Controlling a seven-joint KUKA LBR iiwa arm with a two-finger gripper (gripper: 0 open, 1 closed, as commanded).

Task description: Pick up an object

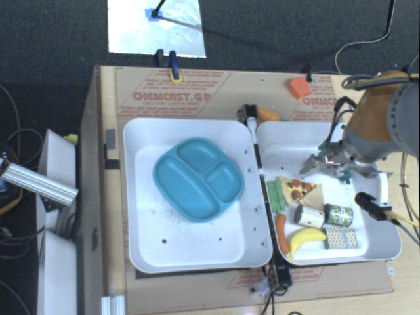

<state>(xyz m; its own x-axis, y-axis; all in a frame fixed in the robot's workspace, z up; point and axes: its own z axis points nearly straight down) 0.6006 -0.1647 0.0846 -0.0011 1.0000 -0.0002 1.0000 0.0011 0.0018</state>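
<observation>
Camera view looks down on a bench [197, 90] carrying two shallow white bins side by side. The left bin [147, 241] holds a blue divided plate [198, 178] near its middle. The arm [387, 117], grey with an orange band, reaches in from the right over the right bin [387, 245]. Its gripper [323, 160] hangs above the bare upper part of that bin; whether it is parted or closed cannot be told, and nothing is seen in it. Toy food sits in the lower part of the right bin: a pizza slice [300, 189], a green vegetable [275, 196] beside it, a carrot [282, 231], a banana [307, 239], a white cylinder [308, 216], a green can [338, 215] and a patterned box [342, 239].
</observation>
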